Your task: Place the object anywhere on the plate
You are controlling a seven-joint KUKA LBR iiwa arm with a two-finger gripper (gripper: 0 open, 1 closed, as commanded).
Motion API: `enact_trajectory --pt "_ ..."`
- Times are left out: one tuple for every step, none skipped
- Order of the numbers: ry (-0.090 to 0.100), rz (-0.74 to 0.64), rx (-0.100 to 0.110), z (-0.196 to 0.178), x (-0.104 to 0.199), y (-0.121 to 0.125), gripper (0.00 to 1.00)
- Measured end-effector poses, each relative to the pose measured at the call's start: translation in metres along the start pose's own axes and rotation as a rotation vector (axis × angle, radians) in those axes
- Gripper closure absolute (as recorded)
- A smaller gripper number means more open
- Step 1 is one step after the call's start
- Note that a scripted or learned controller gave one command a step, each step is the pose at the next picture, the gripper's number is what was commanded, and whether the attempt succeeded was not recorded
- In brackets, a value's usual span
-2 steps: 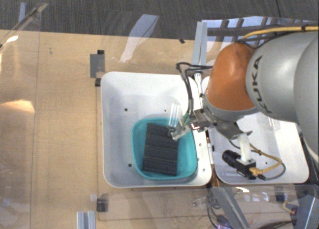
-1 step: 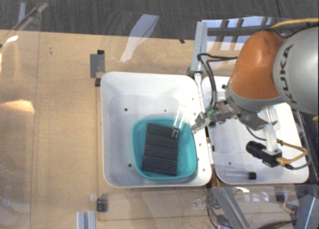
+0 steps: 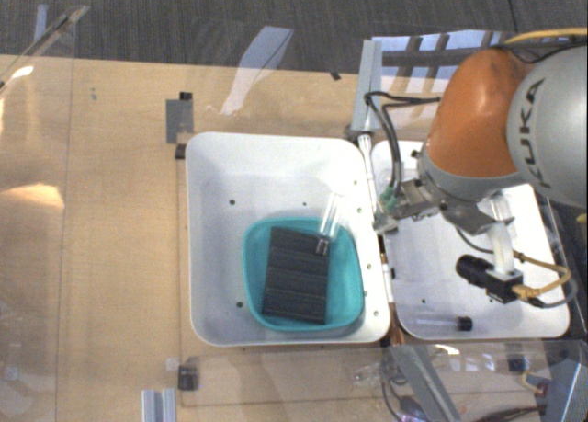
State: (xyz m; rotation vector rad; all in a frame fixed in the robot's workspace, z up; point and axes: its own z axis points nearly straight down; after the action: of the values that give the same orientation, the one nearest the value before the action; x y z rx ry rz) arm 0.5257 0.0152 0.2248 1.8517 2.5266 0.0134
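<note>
- The black block [image 3: 296, 275] lies flat on the teal plate [image 3: 346, 268], inside the left bin [image 3: 213, 227].
- A clear tube [image 3: 327, 220] slants over the plate's far right rim, its dark end touching the block.
- The gripper [image 3: 393, 211] hangs over the wall between the bins; released or clenched, I cannot tell.
- A small capped tube [image 3: 443, 324] lies in the right bin [image 3: 432, 264].

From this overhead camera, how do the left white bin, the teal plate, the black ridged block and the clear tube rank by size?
Largest to smallest: left white bin, teal plate, black ridged block, clear tube. They sit together, so distance barely matters.
</note>
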Motion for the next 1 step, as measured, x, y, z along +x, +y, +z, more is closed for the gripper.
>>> enact_trajectory --pt "0.0 0.0 0.0 0.0 -0.0001 0.0 0.0"
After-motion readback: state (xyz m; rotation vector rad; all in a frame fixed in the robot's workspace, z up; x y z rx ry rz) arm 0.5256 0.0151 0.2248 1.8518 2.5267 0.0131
